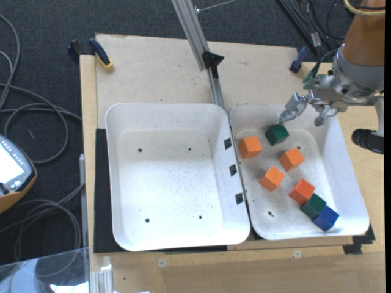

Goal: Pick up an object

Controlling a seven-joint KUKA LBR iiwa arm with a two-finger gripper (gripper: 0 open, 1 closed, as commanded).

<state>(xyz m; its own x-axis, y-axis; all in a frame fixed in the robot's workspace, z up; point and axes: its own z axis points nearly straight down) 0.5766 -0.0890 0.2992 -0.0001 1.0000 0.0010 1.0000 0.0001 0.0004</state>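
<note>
A wooden tabletop (153, 72) carries an aluminium rail (194, 29) slanting down at the far side; blue clamps (101, 52) grip its far-left corner; black cables (24, 102) trail left.

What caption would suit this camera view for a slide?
KUKA arm's gripper poised above a green cube in the right bin, which holds seven coloured cubes.

No legible text, labels, brands or numbers. Device with a pale screen (11, 163) at left edge: markings too small to read.
</note>
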